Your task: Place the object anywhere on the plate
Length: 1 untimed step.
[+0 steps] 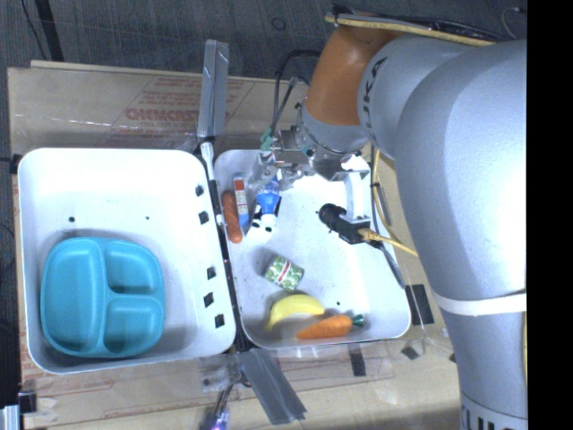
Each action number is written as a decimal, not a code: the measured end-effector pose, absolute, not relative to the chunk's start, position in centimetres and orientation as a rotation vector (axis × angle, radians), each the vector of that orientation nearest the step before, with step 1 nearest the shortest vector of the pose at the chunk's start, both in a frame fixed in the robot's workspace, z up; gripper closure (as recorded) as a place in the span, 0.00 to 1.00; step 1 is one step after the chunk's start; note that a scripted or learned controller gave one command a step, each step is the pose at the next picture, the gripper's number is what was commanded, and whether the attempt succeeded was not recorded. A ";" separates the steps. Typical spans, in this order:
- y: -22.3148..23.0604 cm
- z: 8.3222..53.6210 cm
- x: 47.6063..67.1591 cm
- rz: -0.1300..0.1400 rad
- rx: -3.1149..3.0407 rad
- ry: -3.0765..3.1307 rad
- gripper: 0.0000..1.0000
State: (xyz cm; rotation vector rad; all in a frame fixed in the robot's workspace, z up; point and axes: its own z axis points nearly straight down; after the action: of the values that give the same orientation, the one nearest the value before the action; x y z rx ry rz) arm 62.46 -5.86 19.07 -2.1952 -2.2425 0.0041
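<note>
The blue divided plate lies in the left bin, toward its front left. My gripper hangs over the back left part of the right bin. Right below its tip is a small blue object with a black and white piece at its lower end. The wrist hides where the gripper meets this object, so I cannot tell whether they touch. Beside it, against the bin's left wall, are a brown sausage and a thin red and white tube.
Nearer the front of the right bin sit a green patterned can, a yellow banana-like fruit and an orange carrot. A divider wall with black clips separates the two bins. The big grey arm covers the right side.
</note>
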 end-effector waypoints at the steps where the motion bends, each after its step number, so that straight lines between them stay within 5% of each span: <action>1: 2.7 21.1 65.1 0.002 -1.954 -2.458 1.00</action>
State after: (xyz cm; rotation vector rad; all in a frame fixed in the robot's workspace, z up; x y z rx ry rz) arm 65.15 2.71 21.08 -1.9537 -2.4584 0.0021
